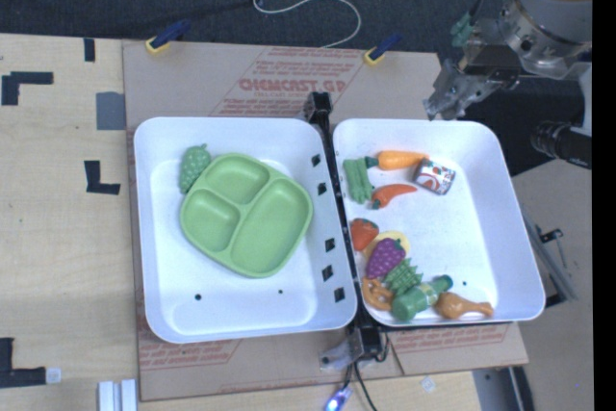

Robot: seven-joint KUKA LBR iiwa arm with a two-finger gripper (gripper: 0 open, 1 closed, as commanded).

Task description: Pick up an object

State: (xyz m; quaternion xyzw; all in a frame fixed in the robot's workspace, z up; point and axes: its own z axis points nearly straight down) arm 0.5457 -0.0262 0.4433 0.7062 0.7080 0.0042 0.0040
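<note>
Arm poised beyond the right bin, nothing picked yet.
Toys crowded the right bin's [500, 207] near-left corner, so a grab there risked catching two or slipping; the small can [434, 176] lay apart farther back, and the jaws [452, 96], hovering past the far rim, were too unclear to tell.

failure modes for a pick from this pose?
1. The toys in the right bin are crowded along the divider: purple grapes, a green piece and others touch, so a grasp may catch two or slip.
2. The small can lies on its side and might roll.
3. The gripper sits outside the bin's rim; a low approach could clip it.
</note>
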